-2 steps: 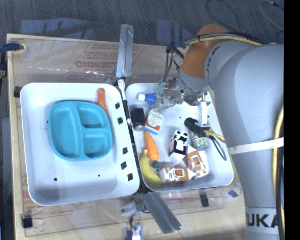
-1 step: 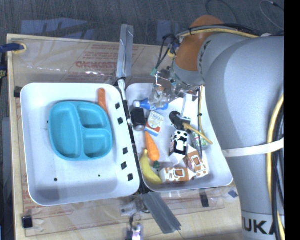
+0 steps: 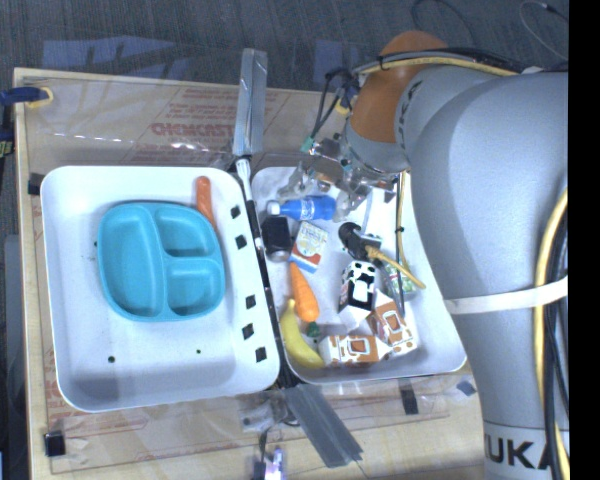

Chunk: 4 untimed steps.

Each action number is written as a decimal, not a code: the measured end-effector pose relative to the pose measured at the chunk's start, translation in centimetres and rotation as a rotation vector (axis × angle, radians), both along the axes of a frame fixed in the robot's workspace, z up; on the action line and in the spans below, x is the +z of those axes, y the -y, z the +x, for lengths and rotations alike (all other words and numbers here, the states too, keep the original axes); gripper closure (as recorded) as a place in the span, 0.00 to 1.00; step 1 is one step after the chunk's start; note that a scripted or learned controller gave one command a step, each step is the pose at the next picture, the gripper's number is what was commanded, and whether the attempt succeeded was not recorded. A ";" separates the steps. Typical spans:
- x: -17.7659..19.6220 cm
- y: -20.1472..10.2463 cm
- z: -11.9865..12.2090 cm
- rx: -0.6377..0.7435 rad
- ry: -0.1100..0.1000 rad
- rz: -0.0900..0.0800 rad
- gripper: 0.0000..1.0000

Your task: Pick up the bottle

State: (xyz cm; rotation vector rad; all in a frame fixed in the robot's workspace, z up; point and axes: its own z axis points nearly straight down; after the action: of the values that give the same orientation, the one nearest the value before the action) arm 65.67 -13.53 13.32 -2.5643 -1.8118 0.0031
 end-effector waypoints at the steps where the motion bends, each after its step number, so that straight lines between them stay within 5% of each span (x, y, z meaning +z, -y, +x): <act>1: 0.1 -3.7 0.0 0.271 0.003 -0.009 0.00; 2: -4.1 1.8 -1.3 0.085 -0.001 0.001 0.00; 3: -3.1 1.7 -1.3 0.090 -0.003 0.002 1.00; 4: 11.3 -2.1 -0.5 -0.228 -0.001 0.000 1.00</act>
State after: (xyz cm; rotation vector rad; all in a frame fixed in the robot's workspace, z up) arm 65.15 -11.39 24.58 -2.7536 -1.5075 0.0042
